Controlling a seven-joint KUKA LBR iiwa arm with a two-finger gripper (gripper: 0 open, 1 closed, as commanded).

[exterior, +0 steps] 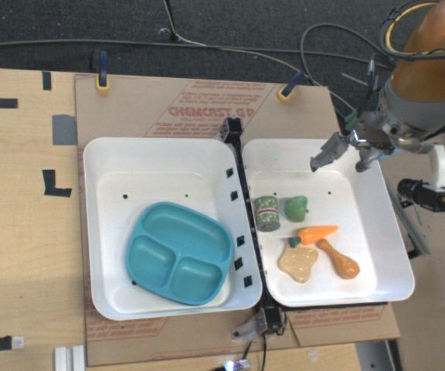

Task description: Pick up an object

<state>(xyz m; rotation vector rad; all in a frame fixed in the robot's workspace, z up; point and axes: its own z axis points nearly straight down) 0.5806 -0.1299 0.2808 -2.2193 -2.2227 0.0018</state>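
**A:** Which object should the arm go for? The right bin [377, 230] holds a small green piece [297, 206], a grey-green can [266, 212] just beside it against the divider, a carrot [318, 234], a tan flat piece [298, 263] and an orange-brown piece [338, 259] touching the carrot's end.

**B:** The green piece looks the safest pick (it has bare bin floor on its right and far sides). The carrot group lies packed together, so fingers could catch two things at once.

**A:** And the gripper [345, 152]?

**B:** It hangs over the right bin's far edge, well apart from every object, its two fingers spread apart with nothing between them. It would likely need to travel toward the bin's middle, centre over the green piece, and descend with the fingers straddling it clear of the can.

**A:** The left bin [107, 207]?

**B:** It holds a blue divided plate [179, 252], flat and probably hard to pinch.
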